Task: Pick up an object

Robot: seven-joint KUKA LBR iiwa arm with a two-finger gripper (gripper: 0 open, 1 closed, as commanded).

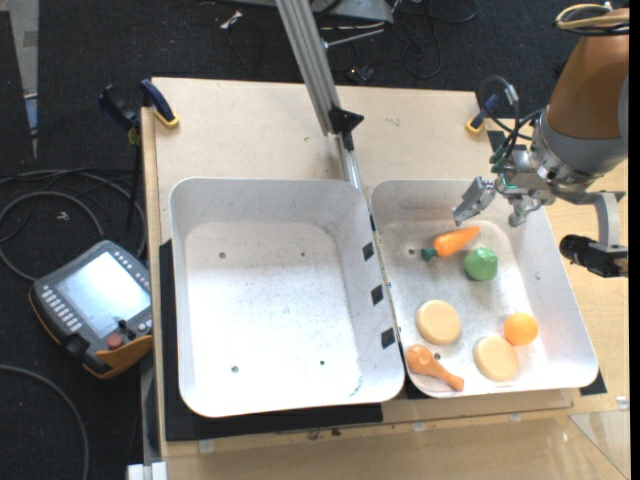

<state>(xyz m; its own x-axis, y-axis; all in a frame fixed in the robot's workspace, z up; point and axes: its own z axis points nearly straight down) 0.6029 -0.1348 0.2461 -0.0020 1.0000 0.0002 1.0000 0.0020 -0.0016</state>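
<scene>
Both white bins, the left one (265, 293) and the right one (560, 298), look like thin moulded plastic, matt and finely speckled with dark flecks. The bench (250, 128) under them is pale, smooth wood (or a wood-look board). The carrot (455, 241), green ball (481, 264) and orange ball (520, 329) seem smooth plastic with a soft sheen. The slanting rail (310, 53) is brushed metal, and the arm's orange band (590, 78) is glossy.

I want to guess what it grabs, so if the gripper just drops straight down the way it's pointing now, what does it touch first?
Probably the toy carrot, which lies just below the open gripper in the right bin. Depth is hard to judge from this slanted view, so it could instead land on bare bin floor beside the carrot.
</scene>
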